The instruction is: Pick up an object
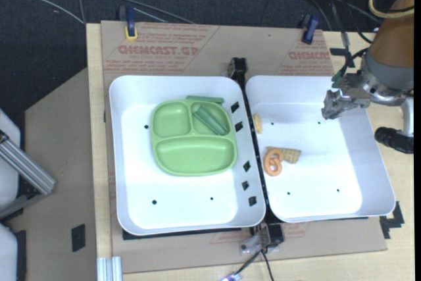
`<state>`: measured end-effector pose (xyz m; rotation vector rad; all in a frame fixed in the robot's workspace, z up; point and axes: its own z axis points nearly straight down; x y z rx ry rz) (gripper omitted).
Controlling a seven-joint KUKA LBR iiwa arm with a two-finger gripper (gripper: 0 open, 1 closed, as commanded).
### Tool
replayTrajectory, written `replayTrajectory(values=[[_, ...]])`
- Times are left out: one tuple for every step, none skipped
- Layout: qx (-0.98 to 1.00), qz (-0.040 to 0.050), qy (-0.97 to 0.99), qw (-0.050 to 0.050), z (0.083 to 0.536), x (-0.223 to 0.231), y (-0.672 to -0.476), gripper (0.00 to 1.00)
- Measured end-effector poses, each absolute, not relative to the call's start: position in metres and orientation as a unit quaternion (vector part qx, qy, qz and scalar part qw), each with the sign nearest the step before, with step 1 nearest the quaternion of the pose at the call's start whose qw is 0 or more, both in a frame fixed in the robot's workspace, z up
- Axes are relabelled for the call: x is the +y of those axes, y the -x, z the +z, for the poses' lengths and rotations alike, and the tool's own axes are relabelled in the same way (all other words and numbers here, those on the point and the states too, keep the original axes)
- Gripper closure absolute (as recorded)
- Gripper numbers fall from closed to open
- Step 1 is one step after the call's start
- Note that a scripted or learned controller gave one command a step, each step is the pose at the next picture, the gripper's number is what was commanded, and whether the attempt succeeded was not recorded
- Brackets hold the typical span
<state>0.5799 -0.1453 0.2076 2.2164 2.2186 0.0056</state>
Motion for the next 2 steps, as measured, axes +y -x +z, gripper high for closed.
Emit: replayTrajectory(values=[[0.708,0.0014,-0.707,0.002,0.253,-0.145,-0.581,1.00],[0.709,0.0004,-0.705,-0.002,0.241,-0.084,-0.582,1.00]])
